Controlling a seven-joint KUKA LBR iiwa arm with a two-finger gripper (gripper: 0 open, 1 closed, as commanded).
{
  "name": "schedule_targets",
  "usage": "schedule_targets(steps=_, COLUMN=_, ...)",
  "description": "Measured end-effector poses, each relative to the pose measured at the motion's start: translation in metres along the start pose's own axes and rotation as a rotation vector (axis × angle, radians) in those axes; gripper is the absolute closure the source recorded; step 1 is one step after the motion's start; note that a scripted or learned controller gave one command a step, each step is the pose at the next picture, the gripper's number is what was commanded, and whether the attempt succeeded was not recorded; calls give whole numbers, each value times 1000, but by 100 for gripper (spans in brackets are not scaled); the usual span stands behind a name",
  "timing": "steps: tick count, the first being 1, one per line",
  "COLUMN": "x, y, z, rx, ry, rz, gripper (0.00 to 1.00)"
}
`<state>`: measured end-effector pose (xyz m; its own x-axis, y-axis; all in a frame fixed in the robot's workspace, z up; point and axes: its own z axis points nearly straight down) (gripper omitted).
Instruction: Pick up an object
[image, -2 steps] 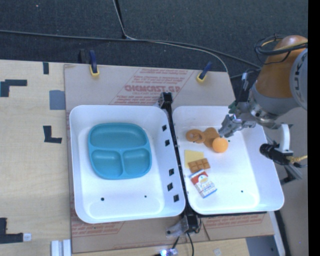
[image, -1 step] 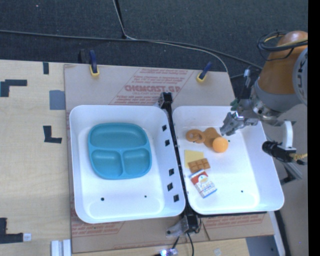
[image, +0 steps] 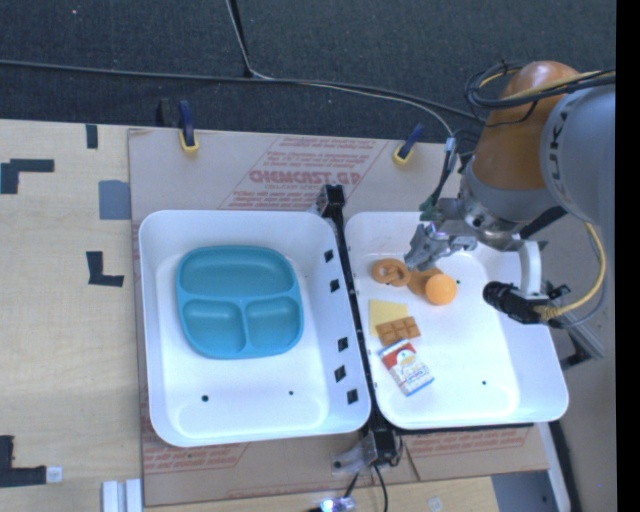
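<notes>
Red print on cardboard sheet (image: 300, 175) under bins, reads roughly "CHEMCAST GP"; smaller lines unreadable.

The rounded grey metal arm (image: 585, 150) wears a glossy orange band (image: 525, 125) at two o'clock, with black cables looped above and a yellow cable trailing.

A single fixed camera looks down on the bench from above at a slant, far enough back to take in both white bins whole: the left bin (image: 160, 330) with its blue divided plate (image: 240, 300) and the right bin (image: 500, 380). The cardboard sheet (image: 290, 170) beneath them, the wooden bench top (image: 60, 330) and a strip of dark floor (image: 120, 40) along the top edge are also in frame. The arm (image: 540, 130) enters from the right side.
</notes>
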<state>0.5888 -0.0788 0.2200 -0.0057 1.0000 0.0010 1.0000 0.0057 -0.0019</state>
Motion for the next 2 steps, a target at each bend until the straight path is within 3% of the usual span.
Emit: schedule_targets(steps=2, x=111, y=23, z=-9, rx=-2, ry=0, rz=-1, gripper=100)
